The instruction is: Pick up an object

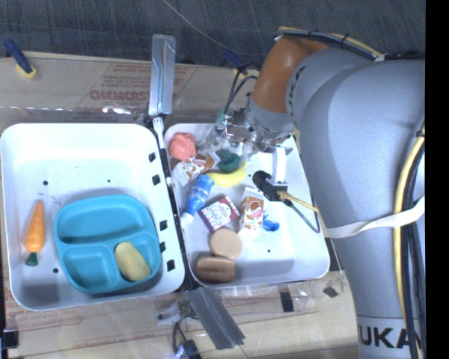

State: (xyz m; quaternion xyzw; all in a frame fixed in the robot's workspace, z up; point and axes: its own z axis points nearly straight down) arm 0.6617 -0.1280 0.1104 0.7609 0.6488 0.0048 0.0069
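My gripper (230, 142) is lowered into the back of the right bin (308, 238), reaching in from the right. Right below it lie a dark green object (230, 160) and a yellow banana (227, 177); whether the gripper touches either I cannot tell. A pink rounded item (182, 145) sits to its left by the bin's back left corner. Nearer the front are a blue bottle (199, 194), a maroon packet (218, 214), a small printed carton (253, 212), a tan disc (225, 242) and a brown bun (215, 268).
The left bin (22, 148) holds a blue divided tray (97, 234) with a yellow potato (132, 261) in one compartment, and a carrot (34, 230) beside it. The arm's grey body (359, 163) covers the right bin's right side.
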